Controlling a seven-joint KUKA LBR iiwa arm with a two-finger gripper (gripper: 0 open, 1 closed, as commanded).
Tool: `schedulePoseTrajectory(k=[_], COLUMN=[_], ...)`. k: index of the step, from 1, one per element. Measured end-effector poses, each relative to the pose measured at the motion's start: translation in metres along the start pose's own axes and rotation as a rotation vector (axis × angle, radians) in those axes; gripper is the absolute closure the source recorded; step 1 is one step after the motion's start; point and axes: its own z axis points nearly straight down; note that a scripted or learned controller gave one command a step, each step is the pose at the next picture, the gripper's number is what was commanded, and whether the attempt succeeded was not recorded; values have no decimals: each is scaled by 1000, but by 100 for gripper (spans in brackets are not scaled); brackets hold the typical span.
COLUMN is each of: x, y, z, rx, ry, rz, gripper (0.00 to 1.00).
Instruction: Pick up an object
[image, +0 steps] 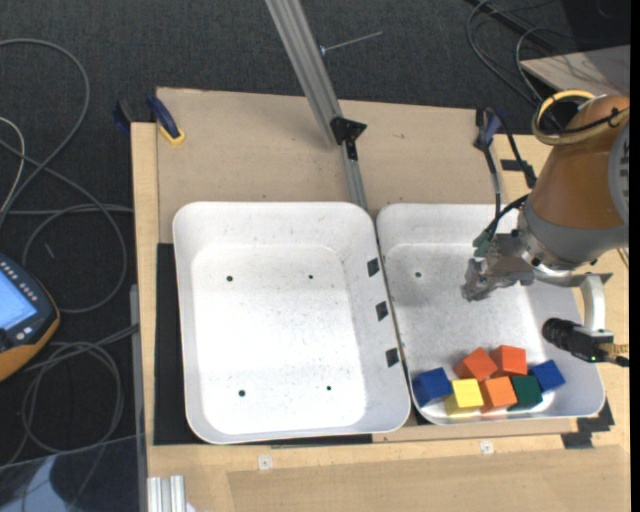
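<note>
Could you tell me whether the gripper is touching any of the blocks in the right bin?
Apart. The camera view shows the gripper well above the blocks, bare bin floor between them.

One fixed camera looks down from above the bench (300, 480) at a slant, from its near edge toward the far one. It sits far enough back to take in both white bins, the left bin (270, 320) and the right bin (440, 300), plus dark floor beyond. The arm (580, 190) enters from the right.

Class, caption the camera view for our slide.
Claw above the right bin; coloured blocks clustered at its near edge.
</note>
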Motion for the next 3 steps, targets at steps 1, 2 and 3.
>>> schedulePoseTrajectory(k=[1,2,3], x=[50,94,150], y=[4,8,7], z=[-16,-19,-18], rx=[-6,-5,-4], ry=[-1,-1,-1], rz=[-1,-1,-2], gripper=[100,100,100])
